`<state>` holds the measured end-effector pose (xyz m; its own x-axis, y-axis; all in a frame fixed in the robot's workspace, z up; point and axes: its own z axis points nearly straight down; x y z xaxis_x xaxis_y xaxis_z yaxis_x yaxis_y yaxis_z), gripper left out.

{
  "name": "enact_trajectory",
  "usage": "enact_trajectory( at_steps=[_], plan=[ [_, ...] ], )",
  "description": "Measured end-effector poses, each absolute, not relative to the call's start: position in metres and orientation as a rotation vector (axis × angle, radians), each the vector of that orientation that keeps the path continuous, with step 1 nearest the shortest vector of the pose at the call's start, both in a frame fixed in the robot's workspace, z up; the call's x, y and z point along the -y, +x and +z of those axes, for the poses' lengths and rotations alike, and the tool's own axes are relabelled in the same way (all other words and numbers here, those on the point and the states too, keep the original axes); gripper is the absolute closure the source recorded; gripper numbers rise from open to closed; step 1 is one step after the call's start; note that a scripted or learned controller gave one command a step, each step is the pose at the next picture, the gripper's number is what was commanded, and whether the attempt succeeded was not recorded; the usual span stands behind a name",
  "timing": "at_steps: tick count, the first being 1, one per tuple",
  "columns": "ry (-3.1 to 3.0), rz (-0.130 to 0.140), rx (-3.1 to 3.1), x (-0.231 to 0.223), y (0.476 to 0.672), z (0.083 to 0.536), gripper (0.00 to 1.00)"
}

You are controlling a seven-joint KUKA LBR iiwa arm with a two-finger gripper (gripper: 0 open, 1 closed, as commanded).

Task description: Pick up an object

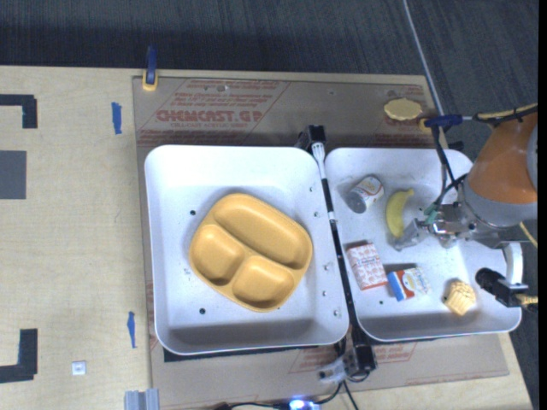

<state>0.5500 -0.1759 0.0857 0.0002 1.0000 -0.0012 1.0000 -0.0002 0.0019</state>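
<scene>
The right-hand shallow white bin [491, 319] contains, nearest the camera, a yellow corn-shaped toy [460, 296], a small blue-and-white packet [405, 282] and a red-and-white printed packet [366, 265]. Farther back lie a yellow banana [397, 212] and a tipped grey-and-white cup [364, 192]. The two-finger gripper [417, 231] sits just beside the banana's lower end; its jaw opening cannot be determined. The left-hand white bin [162, 229] holds a yellow three-compartment plastic tray [249, 251]

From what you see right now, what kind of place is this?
Probably a robotics lab test bench, not a kitchen: two white bins sit on a wooden board, a grey-and-orange arm reaches in, and toy items like a banana lie there for grasping practice.
</scene>
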Motion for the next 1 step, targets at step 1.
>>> enact_trajectory(
  at_steps=[1],
  plan=[
    [2.222, 0.002, -2.221, 0.1342, 0.4797, 0.0858, 0.0]
  ],
)
